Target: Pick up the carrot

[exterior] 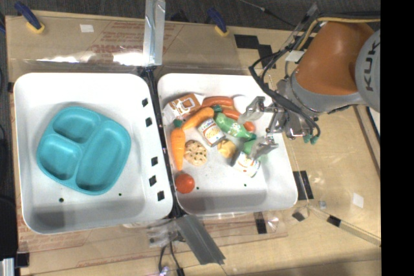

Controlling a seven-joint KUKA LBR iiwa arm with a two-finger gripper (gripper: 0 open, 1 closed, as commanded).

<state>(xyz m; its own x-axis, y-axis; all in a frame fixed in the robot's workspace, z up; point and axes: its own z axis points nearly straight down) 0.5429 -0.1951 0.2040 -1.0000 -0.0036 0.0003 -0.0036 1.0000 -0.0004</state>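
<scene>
Surface (336, 171): tan board bench carrying two shallow white bins side by side. Left bin (39, 203): far from the tool, on the side away from the arm; holds a teal divided plate (83, 148). Right bin (278, 184): the one the tool hangs over, at its arm-side edge; holds a loose heap of toy foods. Arm (330, 68): grey with an orange band, entering behind the tool. Tool (257, 127): two fingers spread wide apart, nothing between them, poised over the near end of the heap. Carrot (177, 147): the task's thing, lying flat along the bin's far wall, across the heap from the tool and well apart from it; long, tapered, orange body with a small green top at the upper end, point toward the bin's lower end. Handling, judged: probably light, stiff moulded plastic, smooth and likely to slip or roll; best taken across the thicker upper half, fingers straddling its width, though the wall just beside it leaves little room for the far finger. Neighbours of the carrot: a cookie (195, 153) just beside it on the tool's side; a red tomato (184, 183) near its tip; a second orange piece (198, 117), sausage-like, beyond its green top and easily mistaken for it. Nearer the tool: a green vegetable (234, 127) and a small can (211, 132).
</scene>
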